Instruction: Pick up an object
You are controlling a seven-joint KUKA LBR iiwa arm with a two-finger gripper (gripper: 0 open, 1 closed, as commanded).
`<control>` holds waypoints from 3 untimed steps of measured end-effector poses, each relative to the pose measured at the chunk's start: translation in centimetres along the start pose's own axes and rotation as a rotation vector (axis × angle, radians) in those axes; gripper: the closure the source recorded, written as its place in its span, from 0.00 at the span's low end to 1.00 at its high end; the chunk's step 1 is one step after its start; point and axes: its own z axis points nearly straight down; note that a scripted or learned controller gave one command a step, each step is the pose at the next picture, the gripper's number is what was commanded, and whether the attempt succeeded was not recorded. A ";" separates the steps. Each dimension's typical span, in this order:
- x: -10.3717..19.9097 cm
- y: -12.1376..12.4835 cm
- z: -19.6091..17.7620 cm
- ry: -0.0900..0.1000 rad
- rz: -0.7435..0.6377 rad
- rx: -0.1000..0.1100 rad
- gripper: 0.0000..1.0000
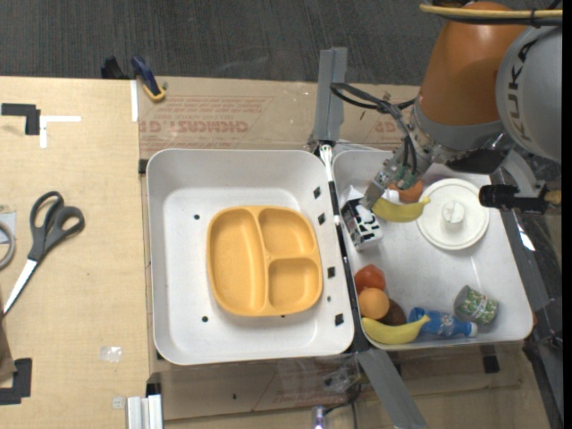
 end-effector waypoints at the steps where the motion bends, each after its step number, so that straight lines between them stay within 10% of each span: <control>1: 0.0 4.5 -2.6 -0.003 -0.094 -0.002 1.00; 2: -6.8 -2.6 -7.4 -0.004 -0.293 -0.003 1.00; 3: 0.0 -6.0 -3.7 0.000 -0.027 -0.001 1.00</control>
